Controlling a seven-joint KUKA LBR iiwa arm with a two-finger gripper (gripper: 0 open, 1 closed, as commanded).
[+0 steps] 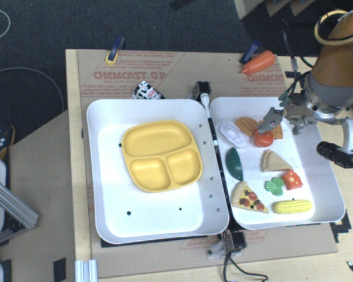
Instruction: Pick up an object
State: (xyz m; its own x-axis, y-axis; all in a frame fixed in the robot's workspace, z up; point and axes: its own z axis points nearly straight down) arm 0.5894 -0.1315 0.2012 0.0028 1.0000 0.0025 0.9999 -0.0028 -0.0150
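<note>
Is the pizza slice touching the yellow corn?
Apart. The camera view shows bare white bin floor between the pizza slice and the yellow corn in the right bin.

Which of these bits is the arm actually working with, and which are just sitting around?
Part of the job:
gripper
red tomato-like piece under it
the other toy foods in the right bin: pizza slice, corn cob, green leaf

Lying about:
yellow divided plate in the left bin
orange carrot on the bench
</note>
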